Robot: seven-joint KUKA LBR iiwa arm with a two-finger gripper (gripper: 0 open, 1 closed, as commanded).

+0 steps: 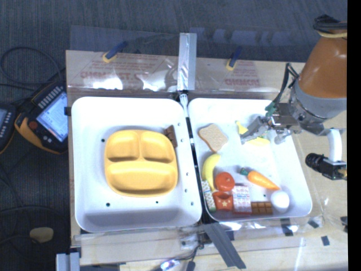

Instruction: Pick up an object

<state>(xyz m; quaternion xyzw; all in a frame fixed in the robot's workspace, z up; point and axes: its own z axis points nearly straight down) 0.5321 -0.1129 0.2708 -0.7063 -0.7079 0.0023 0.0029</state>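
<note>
Dark carpet surrounds the bench, where the gripper (pixel 255 130) hangs with fingers apart over the right bin (pixel 299 174), gripping nothing, just above a yellow piece (pixel 256 141), so the pick looks not yet made.

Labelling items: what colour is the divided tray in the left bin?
Yellow tray, seen in the camera view.

arm (pixel 324 72): cut off by the frame's right edge
yellow item (pixel 258 140) under claw (pixel 260 127): partly hidden, identity unclear
brown piece (pixel 170 134): half behind yellow tray (pixel 140 162)
</note>
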